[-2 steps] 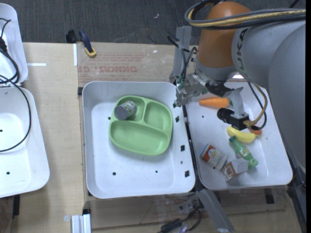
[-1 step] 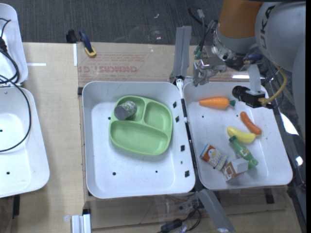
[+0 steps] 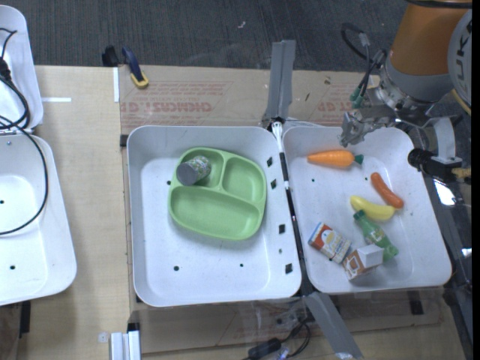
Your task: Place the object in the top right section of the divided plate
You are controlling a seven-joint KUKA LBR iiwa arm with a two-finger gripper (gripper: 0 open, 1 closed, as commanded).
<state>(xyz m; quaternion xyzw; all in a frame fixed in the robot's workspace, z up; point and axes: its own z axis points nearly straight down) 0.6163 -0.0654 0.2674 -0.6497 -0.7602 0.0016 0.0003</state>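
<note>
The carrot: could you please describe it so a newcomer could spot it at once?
Look in the right-hand white bin, near its far edge. The carrot lies there flat: a plain orange taper with a green stub, longer and paler than the reddish sausage nearby.

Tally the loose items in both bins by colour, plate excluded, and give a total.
Orange: 2, carrot, sausage
Yellow: 1, banana
Green: 1, bottle
Orange-and-white: 2, cartons
Grey: 1, can on the divided plate
Total: 7
</note>
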